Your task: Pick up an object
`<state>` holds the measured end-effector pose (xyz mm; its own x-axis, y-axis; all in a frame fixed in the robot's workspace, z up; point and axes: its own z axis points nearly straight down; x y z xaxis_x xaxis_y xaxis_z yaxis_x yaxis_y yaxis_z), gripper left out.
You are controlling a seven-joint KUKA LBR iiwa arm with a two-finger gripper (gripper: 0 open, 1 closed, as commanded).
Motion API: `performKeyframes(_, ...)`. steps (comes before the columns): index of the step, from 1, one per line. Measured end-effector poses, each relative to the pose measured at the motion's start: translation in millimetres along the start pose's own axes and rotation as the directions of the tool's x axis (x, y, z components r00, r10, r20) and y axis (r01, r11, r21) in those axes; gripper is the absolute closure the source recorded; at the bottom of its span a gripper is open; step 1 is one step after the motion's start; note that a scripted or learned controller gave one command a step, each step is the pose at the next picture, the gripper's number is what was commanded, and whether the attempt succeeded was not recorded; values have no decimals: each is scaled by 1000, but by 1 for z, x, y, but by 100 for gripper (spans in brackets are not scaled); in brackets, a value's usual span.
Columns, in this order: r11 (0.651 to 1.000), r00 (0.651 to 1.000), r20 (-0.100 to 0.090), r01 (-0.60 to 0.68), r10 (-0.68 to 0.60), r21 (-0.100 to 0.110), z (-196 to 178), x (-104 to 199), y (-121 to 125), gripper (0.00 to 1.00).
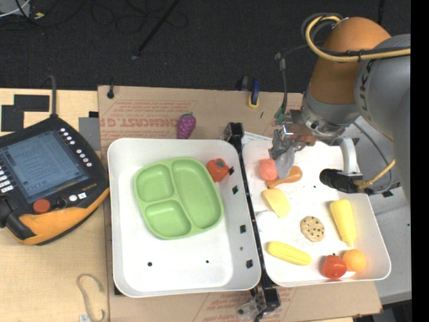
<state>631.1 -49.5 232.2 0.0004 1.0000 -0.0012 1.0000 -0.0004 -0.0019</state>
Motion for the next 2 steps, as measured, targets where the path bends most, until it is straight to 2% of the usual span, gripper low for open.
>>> performKeyframes(1, 1000, 1000, 0, 1, -1, 0, -1, 2, 2, 100)
performKeyframes(2, 1000, 1000, -1, 0, 0, 3, 16, 5, -4, 100)
